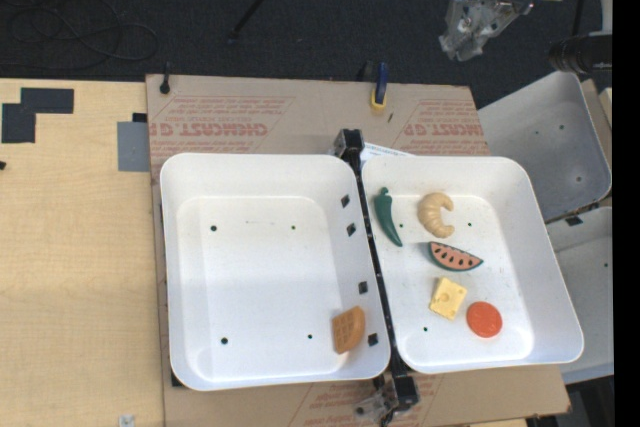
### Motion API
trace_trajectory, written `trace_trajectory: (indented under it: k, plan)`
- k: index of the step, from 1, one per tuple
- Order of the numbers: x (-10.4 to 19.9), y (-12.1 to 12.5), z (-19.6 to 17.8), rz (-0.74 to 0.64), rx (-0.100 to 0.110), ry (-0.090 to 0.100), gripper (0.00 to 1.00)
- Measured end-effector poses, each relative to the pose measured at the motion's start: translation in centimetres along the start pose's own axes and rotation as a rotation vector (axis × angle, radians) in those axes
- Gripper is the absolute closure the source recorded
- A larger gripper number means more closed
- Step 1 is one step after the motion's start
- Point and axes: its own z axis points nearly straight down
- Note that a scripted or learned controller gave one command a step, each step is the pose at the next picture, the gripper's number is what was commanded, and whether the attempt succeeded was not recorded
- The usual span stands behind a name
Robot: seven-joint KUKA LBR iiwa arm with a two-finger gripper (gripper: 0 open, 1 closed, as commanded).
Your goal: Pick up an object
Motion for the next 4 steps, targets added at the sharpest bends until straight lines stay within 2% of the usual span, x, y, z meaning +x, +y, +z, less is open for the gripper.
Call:
trace_trajectory:
  k: [1, 2, 4]
  plan:
    - [-1.4, 0.0, -2.9, 0.009, -0.006, 0.001, 1.0]
    - [-9.2, -0.1, -2.8, 0.014, -0.004, 0.0, 1.0]
    - [-22.8, -0.3, -2.7, 0.013, -0.003, 0.0, 1.0]
